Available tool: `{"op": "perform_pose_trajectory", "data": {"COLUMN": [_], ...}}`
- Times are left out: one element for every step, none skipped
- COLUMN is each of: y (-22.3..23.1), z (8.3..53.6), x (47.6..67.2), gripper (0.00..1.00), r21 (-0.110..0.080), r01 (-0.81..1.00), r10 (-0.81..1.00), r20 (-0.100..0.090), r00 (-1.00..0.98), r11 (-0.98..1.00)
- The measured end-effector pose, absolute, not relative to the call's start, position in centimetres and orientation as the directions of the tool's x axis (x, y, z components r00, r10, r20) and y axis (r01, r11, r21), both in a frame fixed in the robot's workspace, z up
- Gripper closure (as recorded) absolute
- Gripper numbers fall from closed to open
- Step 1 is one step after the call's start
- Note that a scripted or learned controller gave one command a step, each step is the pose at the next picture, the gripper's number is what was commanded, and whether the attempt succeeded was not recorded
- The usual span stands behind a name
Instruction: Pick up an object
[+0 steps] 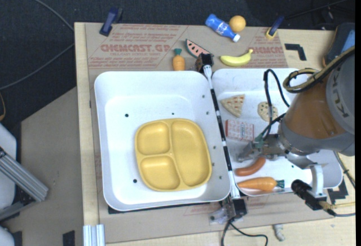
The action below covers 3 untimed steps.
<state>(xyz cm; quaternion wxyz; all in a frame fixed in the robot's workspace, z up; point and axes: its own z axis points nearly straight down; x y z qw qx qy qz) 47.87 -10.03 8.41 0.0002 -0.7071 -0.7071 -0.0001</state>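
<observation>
Glossy yellow plastic tray (172,154), smooth white bins (113,98)

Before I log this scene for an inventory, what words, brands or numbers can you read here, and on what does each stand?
"CHEMCAST GP", red, repeated on the brown board behind the bins; partly blurred.
Red print on the board right of the banana: too blurred to read.
Small card in the right bin: red marks, too small to read.
Blue bottle: label unreadable.
Dark letters on the arm: cut off, unreadable.

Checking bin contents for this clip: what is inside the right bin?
The right bin holds a pizza slice, cookie, red-white packet, sausage and carrot. The arm covers its right part.
</observation>
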Motion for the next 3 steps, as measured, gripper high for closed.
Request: {"op": "perform_pose_trajectory", "data": {"y": [-9.32, -9.64, -10.24], "z": [8.41, 8.41, 8.41], "x": [47.89, 47.88, 47.88], "gripper": [0.0, 0.0, 0.0], "r21": [-0.001, 0.0, 0.0], "r01": [1.0, 1.0, 1.0], "r10": [1.0, 1.0, 1.0], "r20": [0.001, 0.001, 0.0], "r00": [-0.001, 0.0, 0.0], "r11": [0.001, 0.0, 0.0]}}
